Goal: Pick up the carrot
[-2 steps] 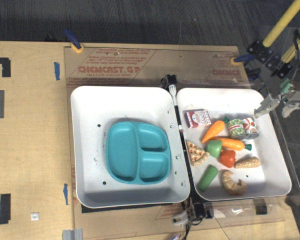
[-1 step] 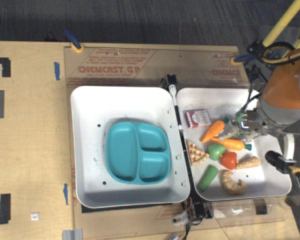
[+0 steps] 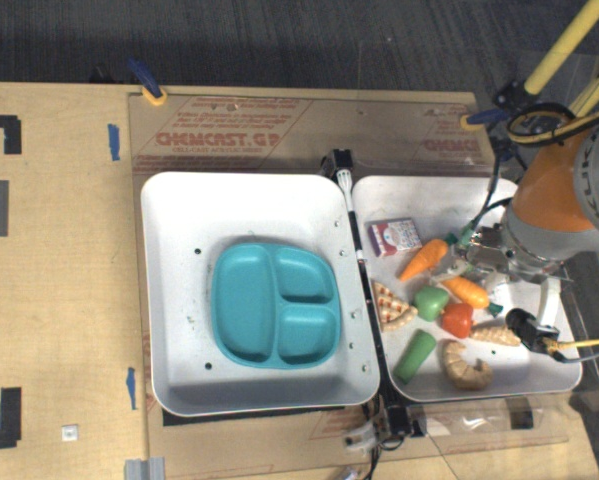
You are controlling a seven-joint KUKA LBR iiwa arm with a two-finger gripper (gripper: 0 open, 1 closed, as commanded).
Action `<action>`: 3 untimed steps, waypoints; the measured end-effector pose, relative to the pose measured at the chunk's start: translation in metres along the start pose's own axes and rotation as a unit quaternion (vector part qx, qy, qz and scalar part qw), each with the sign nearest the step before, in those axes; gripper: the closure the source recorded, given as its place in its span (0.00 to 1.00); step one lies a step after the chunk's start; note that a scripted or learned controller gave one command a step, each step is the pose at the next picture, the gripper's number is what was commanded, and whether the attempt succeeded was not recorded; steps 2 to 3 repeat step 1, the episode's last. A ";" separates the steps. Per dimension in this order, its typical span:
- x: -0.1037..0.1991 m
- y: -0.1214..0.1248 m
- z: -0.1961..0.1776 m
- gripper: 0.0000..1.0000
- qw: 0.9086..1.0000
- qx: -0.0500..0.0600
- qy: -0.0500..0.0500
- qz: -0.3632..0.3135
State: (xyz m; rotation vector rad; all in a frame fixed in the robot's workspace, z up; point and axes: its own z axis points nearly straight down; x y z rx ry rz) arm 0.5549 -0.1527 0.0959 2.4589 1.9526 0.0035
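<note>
- Setting: a wooden tabletop [image 3: 59, 298] over dark carpet, bearing two shallow white bins side by side.
- Left bin [image 3: 179, 218]: holds a teal divided plate [image 3: 276, 304].
- Right bin [image 3: 434, 193]: holds toy food, namely two carrots, a small packet [image 3: 394, 235], a green pepper [image 3: 431, 301], a red piece [image 3: 457, 320], a waffle wedge [image 3: 392, 306], a green pod [image 3: 414, 356] and a bread-like piece [image 3: 466, 365].
- Carrots: one carrot [image 3: 423, 259] lies near the bin's middle, tilted; a second carrot [image 3: 466, 290] lies just beside the tool.
- Arm [image 3: 554, 193]: reaches in from the right, with the tool [image 3: 479, 253] low over the right bin, close to both carrots.
- Tool state: cannot tell whether it is released or clenched; no carrot is seen between its parts.
- Progress: judged early; both carrots rest in the bin, so grasp and lift remain.
</note>
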 end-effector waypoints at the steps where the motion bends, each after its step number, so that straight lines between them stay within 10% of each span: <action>1: 0.001 0.000 -0.009 1.00 1.000 0.000 0.001 0.000; 3: 0.001 0.000 -0.009 1.00 1.000 0.000 0.001 0.000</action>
